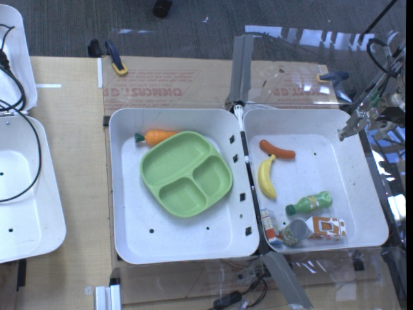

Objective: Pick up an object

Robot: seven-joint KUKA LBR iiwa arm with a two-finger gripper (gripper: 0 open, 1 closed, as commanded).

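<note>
The right bin (352, 173) holds several objects: a red-orange sausage (277, 150), a yellow banana (267, 176), a green bottle (310, 203) lying on its side, a white and orange carton (328, 227), a grey round can (295, 231) and a small red and white packet (268, 225). In the left bin (126, 192) lie a green divided plate (187, 173) and an orange carrot (158, 136) at the plate's far edge. My gripper (353, 126) hangs at the right bin's far right rim, above it and well apart from every object.
A raised divider (244, 166) separates the two bins. Cables and a metal frame (387, 76) crowd the right edge. A white tub with black cables (19, 173) sits off the bench to the left. Blue clamps (116, 58) sit on the cardboard behind the bins.
</note>
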